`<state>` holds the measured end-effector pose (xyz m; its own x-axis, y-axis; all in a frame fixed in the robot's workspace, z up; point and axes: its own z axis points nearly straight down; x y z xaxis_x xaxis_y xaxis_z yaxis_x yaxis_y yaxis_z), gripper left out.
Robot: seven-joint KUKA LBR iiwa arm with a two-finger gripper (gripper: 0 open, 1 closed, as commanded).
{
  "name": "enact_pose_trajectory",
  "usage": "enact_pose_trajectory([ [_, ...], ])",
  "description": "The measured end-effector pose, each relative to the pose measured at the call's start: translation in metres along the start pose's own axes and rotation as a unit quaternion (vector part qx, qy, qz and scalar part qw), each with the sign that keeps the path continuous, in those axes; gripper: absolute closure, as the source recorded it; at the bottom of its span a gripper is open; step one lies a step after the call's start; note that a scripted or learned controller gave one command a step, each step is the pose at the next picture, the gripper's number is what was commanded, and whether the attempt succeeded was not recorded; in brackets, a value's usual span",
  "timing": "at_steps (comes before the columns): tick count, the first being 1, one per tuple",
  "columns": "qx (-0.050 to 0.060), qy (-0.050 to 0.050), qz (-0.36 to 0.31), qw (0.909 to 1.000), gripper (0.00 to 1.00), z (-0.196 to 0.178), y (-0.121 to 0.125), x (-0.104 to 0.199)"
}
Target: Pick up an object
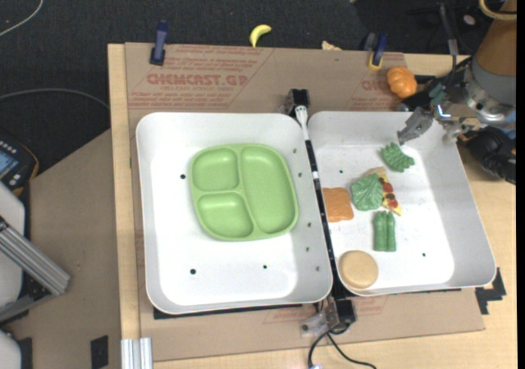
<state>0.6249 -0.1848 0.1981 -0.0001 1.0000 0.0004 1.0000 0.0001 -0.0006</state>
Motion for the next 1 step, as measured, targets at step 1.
enact_pose_trajectory([
  [1, 0.005, 0.002, 0.002, 1.0000, 0.00, 0.1102, -0.0618, -0.0021],
])
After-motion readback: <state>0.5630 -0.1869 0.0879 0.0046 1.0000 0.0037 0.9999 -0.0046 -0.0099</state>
